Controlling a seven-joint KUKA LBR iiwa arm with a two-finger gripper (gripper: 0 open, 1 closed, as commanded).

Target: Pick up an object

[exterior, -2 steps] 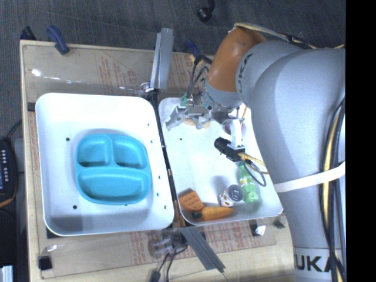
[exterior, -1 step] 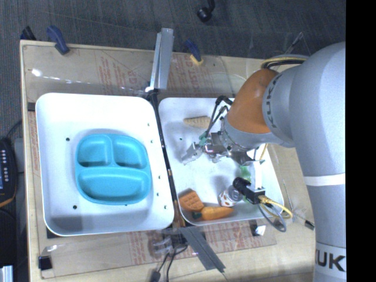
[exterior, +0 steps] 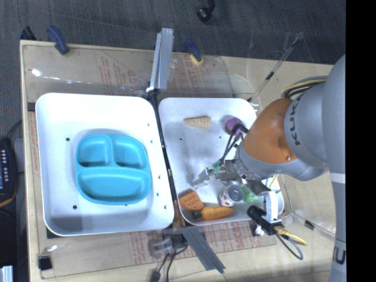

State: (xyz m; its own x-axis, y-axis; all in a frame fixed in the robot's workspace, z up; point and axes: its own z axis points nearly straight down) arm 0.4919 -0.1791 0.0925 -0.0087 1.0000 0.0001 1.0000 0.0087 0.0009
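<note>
Arm bent low over my right bin (exterior: 176, 113).
Gripper (exterior: 226, 178) grip: cannot tell; smooth orange carrot (exterior: 216, 214) lies beside it.

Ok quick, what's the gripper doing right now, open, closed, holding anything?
Gripper: low over the right bin, near the orange pieces at its front edge; open or closed cannot be told, and nothing is visibly held.

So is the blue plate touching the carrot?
Apart. The camera view shows the blue plate lying in the left bin and the carrot in the right bin, with both bin walls standing between them.
</note>
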